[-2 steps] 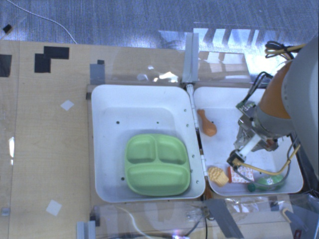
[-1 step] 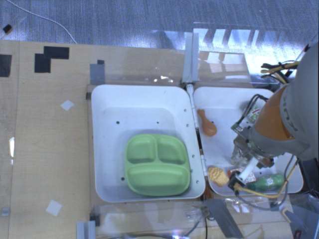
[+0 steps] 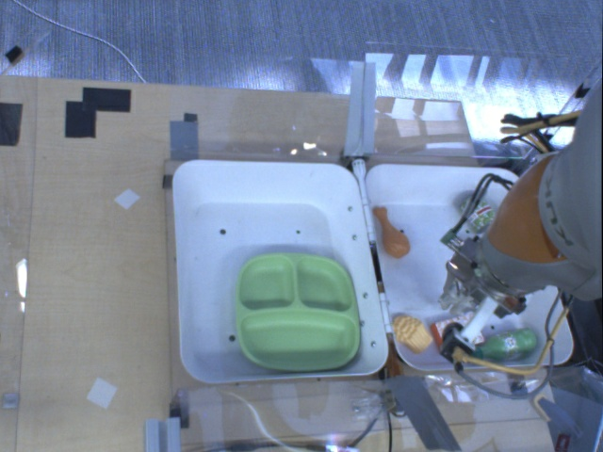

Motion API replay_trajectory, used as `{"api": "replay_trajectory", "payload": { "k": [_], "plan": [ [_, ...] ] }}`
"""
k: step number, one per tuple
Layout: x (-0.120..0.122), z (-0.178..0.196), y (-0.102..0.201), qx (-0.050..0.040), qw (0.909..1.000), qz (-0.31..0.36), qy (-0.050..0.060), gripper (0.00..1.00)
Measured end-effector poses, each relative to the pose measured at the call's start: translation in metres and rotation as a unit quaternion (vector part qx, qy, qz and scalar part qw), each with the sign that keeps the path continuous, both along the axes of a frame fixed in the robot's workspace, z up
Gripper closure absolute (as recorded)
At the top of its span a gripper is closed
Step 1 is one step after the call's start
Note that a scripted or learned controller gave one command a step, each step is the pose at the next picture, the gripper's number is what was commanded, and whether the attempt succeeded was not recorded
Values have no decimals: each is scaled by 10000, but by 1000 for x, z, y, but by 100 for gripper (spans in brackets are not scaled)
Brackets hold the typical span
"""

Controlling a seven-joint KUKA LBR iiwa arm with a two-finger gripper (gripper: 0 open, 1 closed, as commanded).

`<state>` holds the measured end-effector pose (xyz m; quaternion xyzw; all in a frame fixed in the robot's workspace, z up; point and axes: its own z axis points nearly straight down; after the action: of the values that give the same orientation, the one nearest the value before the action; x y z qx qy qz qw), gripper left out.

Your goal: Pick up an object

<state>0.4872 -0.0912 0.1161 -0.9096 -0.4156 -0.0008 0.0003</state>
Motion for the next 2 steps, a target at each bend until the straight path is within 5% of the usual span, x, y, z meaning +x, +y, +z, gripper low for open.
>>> {"api": "replay_trajectory", "payload": {
  "k": [2],
  "plan": [
    [0,21,6,-3,9991,434,-1,100]
  ]
}}
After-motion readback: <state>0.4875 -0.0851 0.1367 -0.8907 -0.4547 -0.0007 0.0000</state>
